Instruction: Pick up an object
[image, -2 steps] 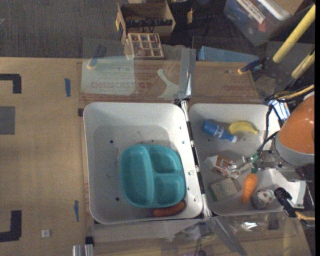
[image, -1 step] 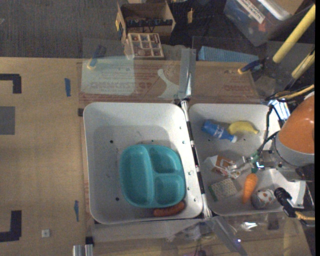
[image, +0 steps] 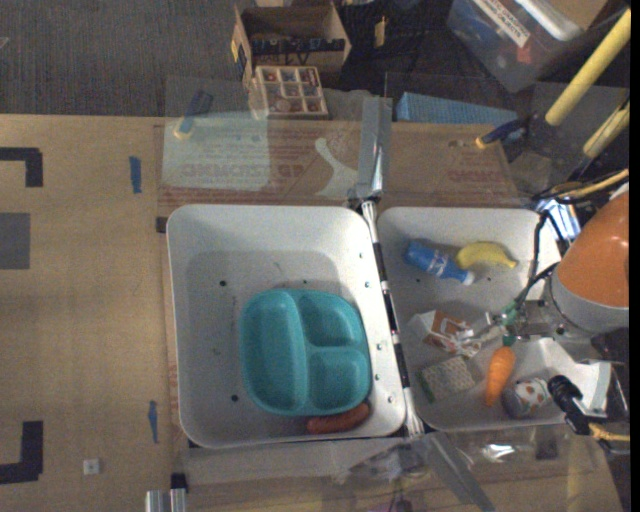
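Take the carrot (image: 499, 372) as the marker: it lies nearly on end in the near half of the right bin (image: 450, 213), leafy tip pointing away. Just right of the carrot, against the near wall, sits a small grey cup-like thing (image: 527, 397), too blurred to name surely. Just left of the carrot lies a flat speckled sponge (image: 450, 379). Well left of the carrot, in the left bin (image: 260, 240), a red sausage (image: 338, 421) has settled against the near wall, touching the edge of a teal divided plate (image: 303, 352).

Directly beyond the carrot's tip hangs the gripper (image: 503, 328), low over the bin floor. The arm (image: 600, 270) reaches in from the carrot's right, which likely explains why it works this bin. Whether the jaws are released or clenched I cannot tell; metal parts and cables blur together there, and nothing is plainly held. Beyond and left of the carrot, a small brown-and-white carton (image: 447, 330) lies next to the gripper, so carton or carrot seems the likeliest target.

Farther beyond the carrot, a blue bottle (image: 436, 262) and a banana (image: 486, 256) lie side by side near the far wall, apart from the gripper. The table (image: 90, 300) spreads left of everything.
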